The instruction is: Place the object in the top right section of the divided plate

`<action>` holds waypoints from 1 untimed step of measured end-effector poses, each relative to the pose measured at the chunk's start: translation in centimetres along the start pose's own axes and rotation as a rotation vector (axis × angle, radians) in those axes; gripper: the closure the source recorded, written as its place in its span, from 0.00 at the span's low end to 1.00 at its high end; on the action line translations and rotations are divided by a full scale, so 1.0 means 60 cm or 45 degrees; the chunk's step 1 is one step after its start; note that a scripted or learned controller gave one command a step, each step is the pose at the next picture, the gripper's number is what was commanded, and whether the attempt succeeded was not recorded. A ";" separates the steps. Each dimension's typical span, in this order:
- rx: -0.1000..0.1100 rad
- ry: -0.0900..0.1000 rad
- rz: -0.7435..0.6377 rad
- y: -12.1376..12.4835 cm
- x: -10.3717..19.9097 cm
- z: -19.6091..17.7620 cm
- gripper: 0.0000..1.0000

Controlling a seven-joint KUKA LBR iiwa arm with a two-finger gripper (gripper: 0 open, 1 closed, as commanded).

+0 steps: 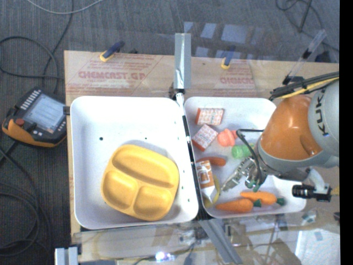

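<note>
Divided plate [140,182] lies in the left bin [88,126], well apart from the hand [242,175], which hovers over the right bin's [248,106] toy food; finger state cannot be told.

- The divided plate [140,182] is yellow with rounded corners, lying flat and slightly turned in the left bin.
- It has three sections: one long section and two smaller ones at its lower edge.

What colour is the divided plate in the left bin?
Yellow all over; the divided plate shows plainly in the camera view.
</note>
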State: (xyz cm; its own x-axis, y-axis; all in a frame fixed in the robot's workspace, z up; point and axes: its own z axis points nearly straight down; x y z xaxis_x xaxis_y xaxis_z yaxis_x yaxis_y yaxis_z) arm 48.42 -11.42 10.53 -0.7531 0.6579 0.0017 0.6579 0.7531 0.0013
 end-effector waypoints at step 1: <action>0.013 -0.011 0.041 0.056 0.040 -0.043 1.00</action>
State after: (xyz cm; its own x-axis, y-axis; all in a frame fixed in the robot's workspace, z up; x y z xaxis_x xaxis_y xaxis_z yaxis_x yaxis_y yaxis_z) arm 48.80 -7.30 13.15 -0.7313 0.6820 -0.0072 0.6820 0.7313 -0.0091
